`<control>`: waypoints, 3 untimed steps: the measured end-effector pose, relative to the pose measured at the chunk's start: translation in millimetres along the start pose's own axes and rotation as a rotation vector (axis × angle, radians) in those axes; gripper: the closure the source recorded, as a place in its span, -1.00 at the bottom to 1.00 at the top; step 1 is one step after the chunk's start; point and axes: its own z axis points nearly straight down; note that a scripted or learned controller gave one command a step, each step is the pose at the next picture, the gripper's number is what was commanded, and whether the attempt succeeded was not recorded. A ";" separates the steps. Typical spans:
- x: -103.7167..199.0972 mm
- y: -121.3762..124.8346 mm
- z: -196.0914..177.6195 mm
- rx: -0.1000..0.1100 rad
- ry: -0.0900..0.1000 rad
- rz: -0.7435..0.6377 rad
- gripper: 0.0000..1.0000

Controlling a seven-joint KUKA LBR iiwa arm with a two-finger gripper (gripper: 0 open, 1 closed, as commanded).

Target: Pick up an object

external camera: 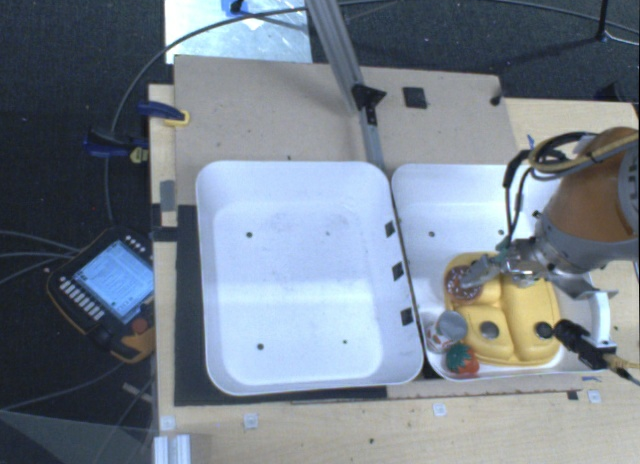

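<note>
Camera view: in the right bin (440, 202), the gripper (490, 270) hovers over a yellow toy (515, 327) piled with small objects at the near edge; finger spacing cannot be told. A clean grasp probably needs one separate item centred before closing.

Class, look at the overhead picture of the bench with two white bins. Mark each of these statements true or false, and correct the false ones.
1. The yellow object lies in the right bin. True.
2. The yellow object sits at the far edge of its bin. False: it lies near the front edge, in the lower part.
3. The arm reaches in from the right of the view. True.
4. The tool is over the left bin. False: it is over the right bin, at the yellow object.
5. A small grey-topped item lies left of the yellow object. True.
</note>
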 end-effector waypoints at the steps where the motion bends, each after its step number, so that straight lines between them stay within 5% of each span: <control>1: 4.7 5.5 1.8 -0.013 0.002 -0.008 -1.00; 2: 11.2 9.0 -11.7 -0.015 0.015 -0.014 1.00; 3: 11.8 20.8 -63.5 0.001 -0.006 -0.004 1.00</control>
